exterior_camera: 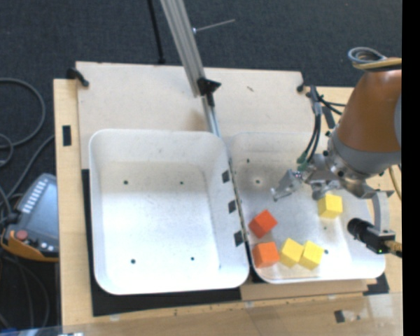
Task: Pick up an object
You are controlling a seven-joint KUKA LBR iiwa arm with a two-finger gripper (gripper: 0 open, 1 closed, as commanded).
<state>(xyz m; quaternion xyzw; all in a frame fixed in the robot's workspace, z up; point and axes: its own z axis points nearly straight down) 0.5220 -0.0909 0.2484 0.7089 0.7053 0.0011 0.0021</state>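
Grey two-finger gripper (pixel 288 185) low over right white shallow bin (pixel 245 152), slanted; finger spread: cannot tell, nothing visibly held. Candidate objects loose on floor: yellow cube (pixel 330 206) just beside, nearer arm; orange cube (pixel 263 223) just below; second orange cube (pixel 267 254) and yellow cube pair (pixel 301 253) farther, by bin's near wall. Probably lining up for pick.
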